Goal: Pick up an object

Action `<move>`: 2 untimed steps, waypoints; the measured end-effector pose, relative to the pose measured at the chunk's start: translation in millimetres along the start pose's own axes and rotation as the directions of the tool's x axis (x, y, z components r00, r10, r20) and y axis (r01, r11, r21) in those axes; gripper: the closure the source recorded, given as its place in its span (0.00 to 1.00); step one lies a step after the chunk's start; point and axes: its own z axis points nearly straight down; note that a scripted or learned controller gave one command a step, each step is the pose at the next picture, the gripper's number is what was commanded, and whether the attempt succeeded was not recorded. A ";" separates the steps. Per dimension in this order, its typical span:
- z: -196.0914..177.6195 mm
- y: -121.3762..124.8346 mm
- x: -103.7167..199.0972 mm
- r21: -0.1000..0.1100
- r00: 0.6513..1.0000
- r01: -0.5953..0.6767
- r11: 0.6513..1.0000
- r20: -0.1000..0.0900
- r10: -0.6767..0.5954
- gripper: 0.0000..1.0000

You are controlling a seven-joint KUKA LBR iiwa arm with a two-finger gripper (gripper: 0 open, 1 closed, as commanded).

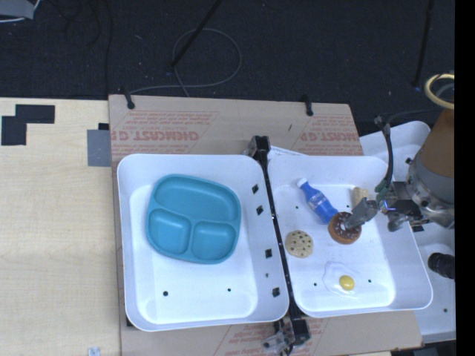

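Your pincer (361, 215) sits low in the right bin (404, 291), directly over the brown doughnut (343, 230), and you cannot tell whether it is apart or together. Just beside the doughnut lie a blue bottle (318, 202), a speckled cookie (299, 244) and a fried egg (344, 281). A blue divided plate (194, 219) occupies the left bin (141, 288).

Bins (185, 302): white plastic, smooth, slight sheen.
Divided plate (194, 218): turquoise plastic, smooth, satin.
Bottle (318, 202): blue plastic, glossy.
Cookie (299, 243): tan, speckled, matt.
Fried egg (341, 280): glossy yolk, smooth white.
Base sheet (223, 128): printed brown cardboard, matt.
Bench, 9 o'clock (52, 221): pale wood, matt.
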 end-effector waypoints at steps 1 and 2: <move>-4.9 1.8 -0.2 -0.010 1.000 0.002 1.000 0.002 -0.002 0.00; 54.7 10.1 3.0 -0.003 1.000 0.002 1.000 0.000 -0.002 0.00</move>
